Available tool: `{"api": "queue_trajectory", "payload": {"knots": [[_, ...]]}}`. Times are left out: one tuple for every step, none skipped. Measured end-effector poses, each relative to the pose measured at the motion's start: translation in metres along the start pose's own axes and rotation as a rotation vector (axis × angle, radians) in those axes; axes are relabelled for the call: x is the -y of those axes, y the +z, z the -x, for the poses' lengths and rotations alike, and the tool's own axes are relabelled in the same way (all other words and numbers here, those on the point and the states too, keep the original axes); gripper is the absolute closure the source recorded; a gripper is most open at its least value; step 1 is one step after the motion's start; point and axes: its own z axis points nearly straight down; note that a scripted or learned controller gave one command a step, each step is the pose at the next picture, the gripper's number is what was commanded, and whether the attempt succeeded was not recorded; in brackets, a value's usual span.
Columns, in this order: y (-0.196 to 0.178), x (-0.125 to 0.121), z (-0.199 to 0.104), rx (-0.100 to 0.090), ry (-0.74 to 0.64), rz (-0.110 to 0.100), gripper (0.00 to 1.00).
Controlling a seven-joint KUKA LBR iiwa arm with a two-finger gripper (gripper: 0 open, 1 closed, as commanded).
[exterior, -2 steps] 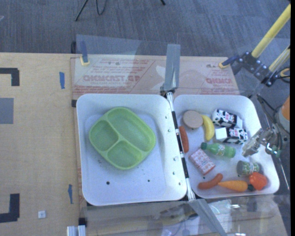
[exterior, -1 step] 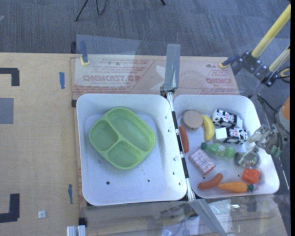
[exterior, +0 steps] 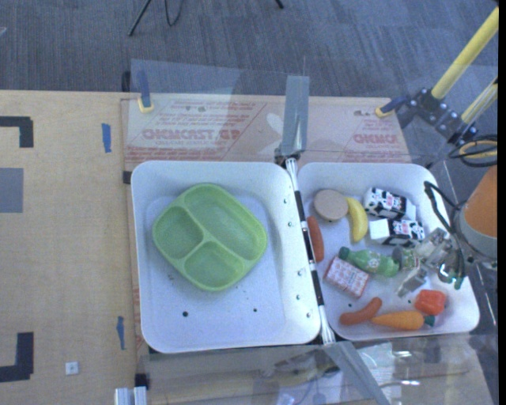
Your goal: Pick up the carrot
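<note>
One carrot (exterior: 399, 320) lay long axis left-right at the near edge of the right bin (exterior: 466, 316), sausage (exterior: 360, 311) just left. Tool (exterior: 427, 267) hovered above-right of it, grip state unclear, carrot not held.

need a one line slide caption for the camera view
Gripper hovers in the right white bin above the orange carrot; the green divided plate sits in the left white bin.

place: robot lab | cues: bench (exterior: 63, 237), 2 white bins (exterior: 150, 261), tripod legs (exterior: 158, 12)
</note>
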Motion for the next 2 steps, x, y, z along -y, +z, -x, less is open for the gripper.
{"api": "queue_trajectory", "payload": {"knots": [[0.0066,0.0167,0.0103,0.035,-0.426,0.005,0.00],[0.0068,0.0168,0.0114,0.028,-0.651,0.012,0.00]]}}
